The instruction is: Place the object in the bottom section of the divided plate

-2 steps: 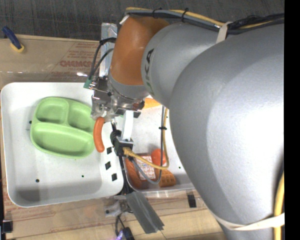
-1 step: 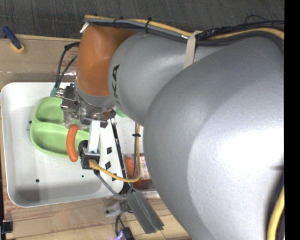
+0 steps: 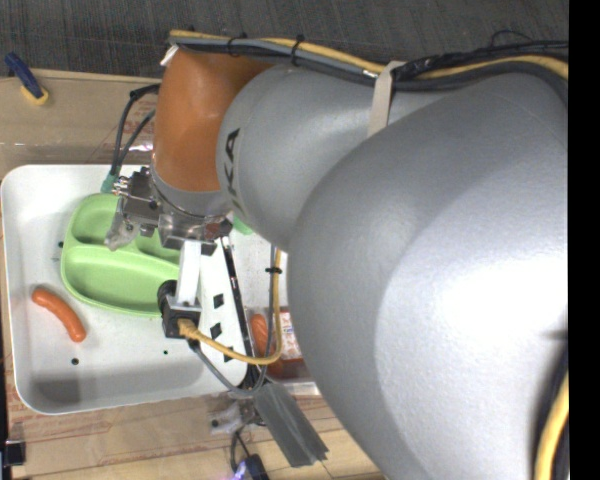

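Tool [image 3: 130,218] low over divided plate [image 3: 100,268], arm overhead

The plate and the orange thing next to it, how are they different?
The plate is green, while the orange thing is orange like a carrot or sausage. The plate is wide with raised walls; the orange thing is thin and a bit curved. The arm covers part of the plate, but the orange thing lies in plain sight. Both lie in the left white bin, close together yet apart.
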Motion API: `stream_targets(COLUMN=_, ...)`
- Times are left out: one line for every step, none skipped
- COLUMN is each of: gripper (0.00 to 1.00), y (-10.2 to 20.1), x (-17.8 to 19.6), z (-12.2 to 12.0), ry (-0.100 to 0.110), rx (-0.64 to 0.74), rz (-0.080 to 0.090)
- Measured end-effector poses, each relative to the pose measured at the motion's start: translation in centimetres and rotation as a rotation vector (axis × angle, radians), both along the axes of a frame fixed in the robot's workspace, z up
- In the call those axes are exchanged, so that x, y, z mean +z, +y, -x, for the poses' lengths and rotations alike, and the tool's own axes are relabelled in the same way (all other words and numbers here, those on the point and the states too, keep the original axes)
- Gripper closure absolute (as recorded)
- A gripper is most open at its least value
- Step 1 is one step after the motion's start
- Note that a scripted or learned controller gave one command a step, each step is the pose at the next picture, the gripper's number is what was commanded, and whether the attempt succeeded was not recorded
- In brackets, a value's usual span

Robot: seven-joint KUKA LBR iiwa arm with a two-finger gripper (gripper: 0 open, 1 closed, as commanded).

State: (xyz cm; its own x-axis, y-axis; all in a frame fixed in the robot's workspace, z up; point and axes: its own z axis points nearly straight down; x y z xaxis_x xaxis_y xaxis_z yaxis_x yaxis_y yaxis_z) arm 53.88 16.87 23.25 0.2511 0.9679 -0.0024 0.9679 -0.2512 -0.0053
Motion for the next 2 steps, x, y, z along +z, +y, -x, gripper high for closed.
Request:
stream_targets(gripper=1.00, y=0.1, x=0.9, z=0.0, ry=0.004, rx=0.009, rz=0.001)
stream_targets(gripper=1.00, y=-2.3, x=6.6, z=-5.4, ry=-0.003, rx=0.184, rz=-0.001)
